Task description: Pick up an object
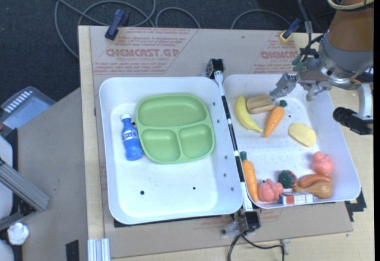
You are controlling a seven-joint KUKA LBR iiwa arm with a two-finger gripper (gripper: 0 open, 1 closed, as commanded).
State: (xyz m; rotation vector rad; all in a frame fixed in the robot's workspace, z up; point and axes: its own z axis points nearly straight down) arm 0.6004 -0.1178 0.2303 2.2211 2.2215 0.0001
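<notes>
Jaws (295, 91) hang spread, gripping nothing, over right bin's (350, 162) far edge, just beside toy carrot (274, 120) & bread piece (259, 104). Banana (244, 115) lies near the divider edge w/ left bin (113, 135). Open floor mid-bin; more toys crowd its near edge.

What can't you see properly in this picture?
- Gripper in the camera view: blurred, so its grip is unclear.
- Small box at the right bin's near edge: label too small to read.
- Dark green thing: too small to name.
- Bottle label: unreadable.
</notes>
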